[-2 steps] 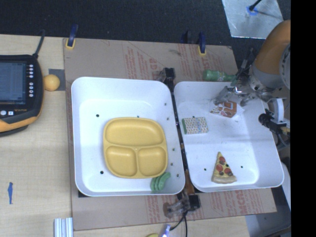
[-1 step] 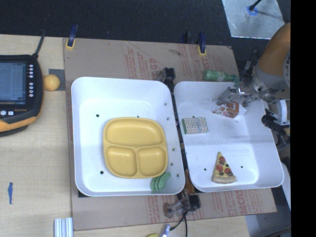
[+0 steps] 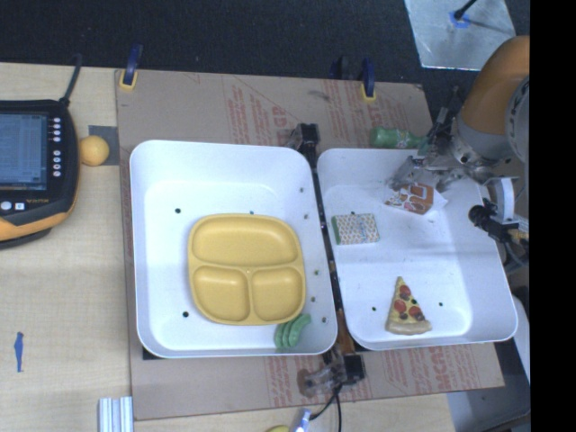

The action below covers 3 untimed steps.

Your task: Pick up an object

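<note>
Two shallow white bins sit side by side on the worktop (image 3: 54, 304), on a sheet of brown cardboard (image 3: 225, 106).

Left bin (image 3: 153, 178): holds a yellow divided tray (image 3: 245, 268), three compartments, lying flat near the centre. A small green item (image 3: 292, 332) lies against the tray's near right corner, close to the bin's front wall.

Right bin (image 3: 468, 277): holds three items. A small patterned rectangular block (image 3: 356, 229) lies near the left wall. A toy pizza slice (image 3: 407, 308) lies toward the front, point facing away from the front wall. A red-and-white packaged item (image 3: 412, 196) lies in the far part of the bin.

The gripper (image 3: 430, 167) is low over the far right corner of the right bin, with the arm's orange band (image 3: 499, 84) above it. The packaged item lies directly beneath and just in front of the jaws, possibly touching them. Whether the jaws are wide or narrow cannot be told; contact with the item cannot be confirmed.

Outside the bins: a green object (image 3: 392, 138) on the cardboard behind the right bin, a control pendant (image 3: 31, 169) and an orange ball (image 3: 94, 149) at left.
</note>
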Motion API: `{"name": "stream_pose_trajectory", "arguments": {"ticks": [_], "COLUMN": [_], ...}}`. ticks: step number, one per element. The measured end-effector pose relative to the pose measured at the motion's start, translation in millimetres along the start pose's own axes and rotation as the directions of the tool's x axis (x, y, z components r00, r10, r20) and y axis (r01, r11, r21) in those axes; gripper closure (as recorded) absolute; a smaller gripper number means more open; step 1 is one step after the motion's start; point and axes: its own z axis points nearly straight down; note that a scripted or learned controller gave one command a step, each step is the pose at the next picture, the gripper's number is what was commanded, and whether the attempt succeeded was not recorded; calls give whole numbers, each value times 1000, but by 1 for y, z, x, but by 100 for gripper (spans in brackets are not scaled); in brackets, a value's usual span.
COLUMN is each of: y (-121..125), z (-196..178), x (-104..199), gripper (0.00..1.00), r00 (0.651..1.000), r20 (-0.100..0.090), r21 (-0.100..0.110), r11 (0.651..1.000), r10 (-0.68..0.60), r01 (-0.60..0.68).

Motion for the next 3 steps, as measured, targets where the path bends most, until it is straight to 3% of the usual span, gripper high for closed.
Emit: {"name": "stream_pose_trajectory", "arguments": {"ticks": [1, 2, 3], "y": [2, 1, 0], "z": [1, 0, -6], "x": [-15, 6, -2], "gripper": [0, 0, 0], "r00": [1000, 1000, 1000], "r20": [-13, 1, -7], "r21": [0, -4, 2], "r11": [1000, 1000, 1000], "r10": [-3, 0, 0], "r01": [3, 0, 0]}}
